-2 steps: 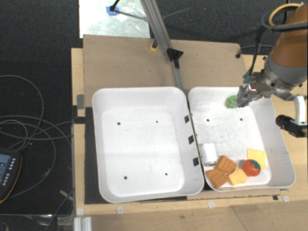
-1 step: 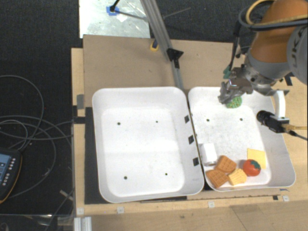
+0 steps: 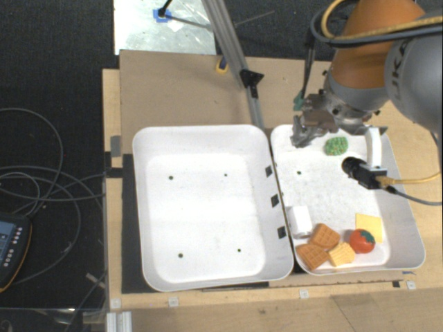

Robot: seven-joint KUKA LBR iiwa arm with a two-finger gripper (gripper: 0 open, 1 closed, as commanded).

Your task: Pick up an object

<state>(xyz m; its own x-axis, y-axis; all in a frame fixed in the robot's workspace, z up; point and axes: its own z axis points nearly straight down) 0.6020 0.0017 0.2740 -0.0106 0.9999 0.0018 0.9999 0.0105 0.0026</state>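
Objects lie in the right bin [image 3: 408,251]: one white block [image 3: 300,220], two waffle-like brown pieces [image 3: 318,245], one orange square [image 3: 341,254], one tomato [image 3: 361,240], one yellow wedge [image 3: 369,224], one green lump [image 3: 336,145]. Gripper [image 3: 302,136] hovers beside the lump; its state is unclear.

Gripper [image 3: 302,138] over right bin [image 3: 405,216] — toy foods [image 3: 337,244] clustered

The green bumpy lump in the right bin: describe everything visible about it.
The green bumpy lump is small, roundish and knobbly, like a toy broccoli head or a scrubber; its material is unclear. It lies on the floor of the right white bin near the far rim, just right of the gripper, apart from the other items.
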